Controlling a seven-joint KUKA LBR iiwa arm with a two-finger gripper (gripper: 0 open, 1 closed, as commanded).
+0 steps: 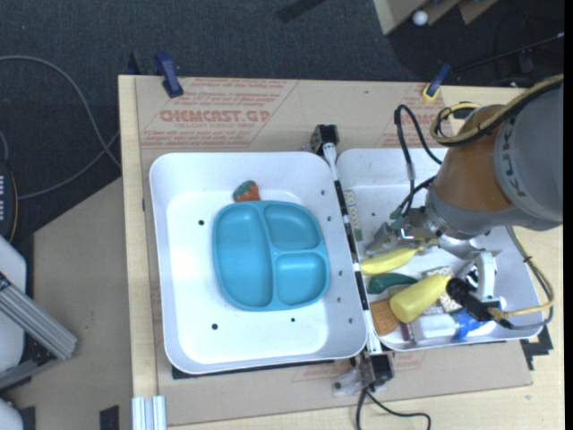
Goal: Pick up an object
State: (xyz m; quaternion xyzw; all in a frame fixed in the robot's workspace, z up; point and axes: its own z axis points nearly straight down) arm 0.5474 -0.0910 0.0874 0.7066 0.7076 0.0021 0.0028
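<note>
Camera view: arm (501, 164) low over the right bin (376, 164), gripper (407, 231) buried among the clutter there, grip state impossible to tell. Likely target, a banana (387, 261), just beside the tool near the divider, with a yellow bottle (419, 297) close below. Left bin (179, 330) carrying a blue divided plate (269, 253) and a small orange-green toy (246, 190). Best approached straight down, centred on one item, clear of neighbours and the bin wall.
</note>
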